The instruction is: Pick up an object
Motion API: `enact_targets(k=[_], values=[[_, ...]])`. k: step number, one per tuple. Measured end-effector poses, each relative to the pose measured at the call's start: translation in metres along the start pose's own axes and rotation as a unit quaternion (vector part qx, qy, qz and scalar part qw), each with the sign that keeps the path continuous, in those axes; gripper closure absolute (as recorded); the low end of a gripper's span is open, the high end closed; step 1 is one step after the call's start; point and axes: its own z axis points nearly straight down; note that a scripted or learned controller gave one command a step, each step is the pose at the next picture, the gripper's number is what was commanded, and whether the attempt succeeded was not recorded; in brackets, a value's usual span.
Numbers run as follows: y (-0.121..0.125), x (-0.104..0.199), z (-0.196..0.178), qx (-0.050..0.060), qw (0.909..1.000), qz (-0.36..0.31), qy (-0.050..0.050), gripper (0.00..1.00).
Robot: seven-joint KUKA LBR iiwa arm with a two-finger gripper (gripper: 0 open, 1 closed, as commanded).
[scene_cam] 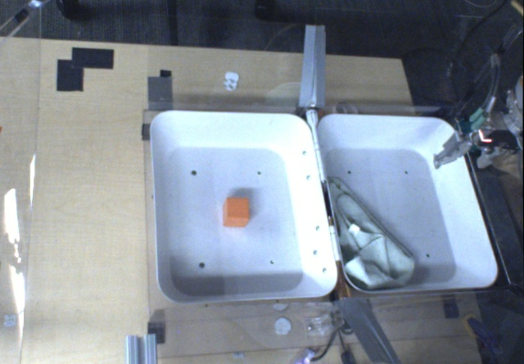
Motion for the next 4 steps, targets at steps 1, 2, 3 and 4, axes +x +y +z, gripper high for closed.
enact_targets(k=[1, 2, 3, 4], values=[[0.085, -0.003, 0.156, -0.003, 0.9998, -0.019, -0.001, 0.0], [0.088, -0.001, 0.143, -0.005, 0.9997, -0.022, -0.003, 1.0], [0.106, 0.039, 0.161, -0.003, 0.9842, -0.177, -0.001, 1.0], [0.106, 0.053, 0.058, -0.003, 0.9968, -0.08, -0.001, 1.0]])
